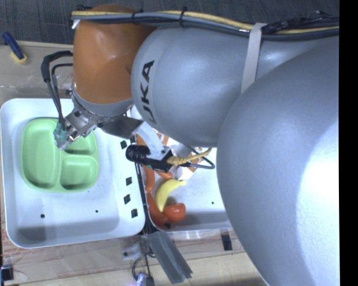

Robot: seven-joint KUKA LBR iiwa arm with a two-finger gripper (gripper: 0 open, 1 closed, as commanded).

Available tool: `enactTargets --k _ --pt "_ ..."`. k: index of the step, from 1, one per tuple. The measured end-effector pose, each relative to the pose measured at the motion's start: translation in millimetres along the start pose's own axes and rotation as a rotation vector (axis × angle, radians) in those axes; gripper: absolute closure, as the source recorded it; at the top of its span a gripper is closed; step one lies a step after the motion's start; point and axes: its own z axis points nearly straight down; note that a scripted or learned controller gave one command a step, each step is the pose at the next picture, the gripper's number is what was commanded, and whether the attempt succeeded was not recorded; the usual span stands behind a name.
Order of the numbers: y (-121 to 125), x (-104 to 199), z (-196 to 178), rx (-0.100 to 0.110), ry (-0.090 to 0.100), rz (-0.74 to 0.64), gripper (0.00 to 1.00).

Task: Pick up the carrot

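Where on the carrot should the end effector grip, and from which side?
Probably its exposed lower stretch, coming from above. The carrot lies lengthwise along the left wall of the right bin, with a banana and a red thing crowding its other side, so close across its narrow width.

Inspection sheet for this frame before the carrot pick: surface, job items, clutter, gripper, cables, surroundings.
Surface: left white bin and right white bin side by side on a wooden bench; arm hides much of the right one.
Job's things: orange tapered piece, probably the carrot, along the right bin's left wall, partly hidden.
Clutter: green divided plate in the left bin; banana and a red item by the carrot.
Grippers: gripper over the green divided plate, away from the carrot.
Cables: black cable loops down to the gripper; yellow-black cable runs along the arm.
Surroundings: blue-yellow tool on the bench's far left; dark floor beyond.
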Motion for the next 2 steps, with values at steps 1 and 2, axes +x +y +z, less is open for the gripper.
enactTargets --k 1,2 --pt "-14 11 71 0.003 0.001 -0.034 1.0" --pt "0 7 47 0.001 0.0 0.249 1.0"
